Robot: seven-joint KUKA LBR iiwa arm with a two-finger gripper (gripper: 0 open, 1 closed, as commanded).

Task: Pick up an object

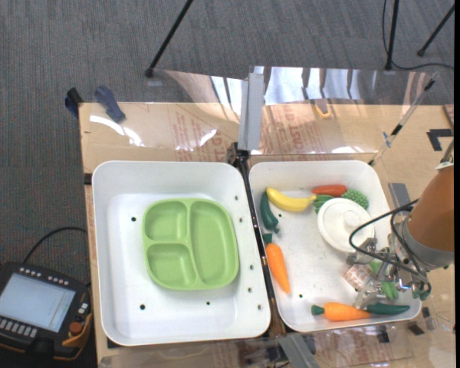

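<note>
My gripper [381, 277] hangs low over the near right corner of the right bin [307, 274], tangled in its cables. Right beside it on the left lies a small pale pinkish object [357, 276]. Just below it, an orange carrot [343, 311] and a dark green vegetable [391, 309] rest along the bin's front wall. A white round dish [339, 222] sits up and to the left of the gripper. I can make out nothing held in the gripper.
The right bin also holds a yellow banana [289, 200], a red pepper [330, 190], a green bumpy piece [357, 198], a dark green cucumber [269, 213] and a second carrot [278, 267]. A green divided plate [190, 244] lies in the left bin [115, 282].
</note>
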